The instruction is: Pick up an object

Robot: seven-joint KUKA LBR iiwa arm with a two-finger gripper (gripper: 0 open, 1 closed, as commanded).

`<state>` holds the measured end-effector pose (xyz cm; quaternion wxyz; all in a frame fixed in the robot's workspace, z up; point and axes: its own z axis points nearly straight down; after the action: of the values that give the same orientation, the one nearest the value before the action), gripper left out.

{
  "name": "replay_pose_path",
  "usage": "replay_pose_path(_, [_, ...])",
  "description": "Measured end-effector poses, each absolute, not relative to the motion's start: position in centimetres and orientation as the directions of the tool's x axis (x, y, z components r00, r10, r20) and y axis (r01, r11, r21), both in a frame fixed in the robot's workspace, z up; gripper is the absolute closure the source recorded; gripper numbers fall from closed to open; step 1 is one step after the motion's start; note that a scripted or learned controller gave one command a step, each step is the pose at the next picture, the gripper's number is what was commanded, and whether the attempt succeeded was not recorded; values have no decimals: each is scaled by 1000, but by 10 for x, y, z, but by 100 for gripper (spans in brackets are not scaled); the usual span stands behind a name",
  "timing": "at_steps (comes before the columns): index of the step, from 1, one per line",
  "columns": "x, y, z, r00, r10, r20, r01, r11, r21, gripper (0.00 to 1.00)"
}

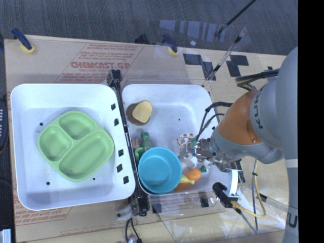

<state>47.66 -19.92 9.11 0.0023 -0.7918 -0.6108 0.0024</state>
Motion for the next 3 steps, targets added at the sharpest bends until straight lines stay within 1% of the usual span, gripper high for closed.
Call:
replay_pose_path(1, [541,-169,91,605,796,-1,796,-605,-11,0])
replay_pose_path(2, [487,-134,91,799,602,-2,602,-799,-11,0])
replay_pose_path(3, [570,-118,91,924,381,-8,381,-924,-12,0])
